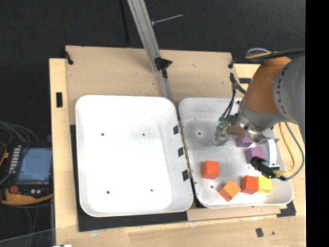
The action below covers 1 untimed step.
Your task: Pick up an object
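From my station I can't make out whether the gripper is open or closed; it is a blur, and I see nothing in its grasp. It sits low over the middle of the right bin. I count two white bins; the left bin lies against the right bin's left wall. Inside the right bin I count six blocks. One orange block lies at centre, a second orange block near the front rim. A red block and a yellow block touch in the front right corner. Two purple blocks lie toward the right wall, partly under the arm.
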### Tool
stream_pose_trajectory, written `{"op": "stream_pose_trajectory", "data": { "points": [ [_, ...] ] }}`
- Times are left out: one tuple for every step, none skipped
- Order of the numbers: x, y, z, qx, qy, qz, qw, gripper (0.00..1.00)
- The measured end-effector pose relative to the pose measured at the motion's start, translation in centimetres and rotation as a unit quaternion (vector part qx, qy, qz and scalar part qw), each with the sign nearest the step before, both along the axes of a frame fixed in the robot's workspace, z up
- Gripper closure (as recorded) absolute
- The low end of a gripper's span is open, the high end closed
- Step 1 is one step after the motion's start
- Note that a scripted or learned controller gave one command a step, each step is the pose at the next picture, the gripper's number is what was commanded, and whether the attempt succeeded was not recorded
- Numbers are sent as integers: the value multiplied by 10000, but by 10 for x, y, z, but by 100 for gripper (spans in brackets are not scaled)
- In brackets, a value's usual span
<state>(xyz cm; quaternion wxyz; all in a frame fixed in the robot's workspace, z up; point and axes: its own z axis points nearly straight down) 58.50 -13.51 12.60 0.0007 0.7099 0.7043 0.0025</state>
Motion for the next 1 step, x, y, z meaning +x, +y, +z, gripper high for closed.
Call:
{"op": "stream_pose_trajectory", "data": {
  "points": [
    [7, -1, 64, -20, -20, 53, 10000, 100]
  ]
}}
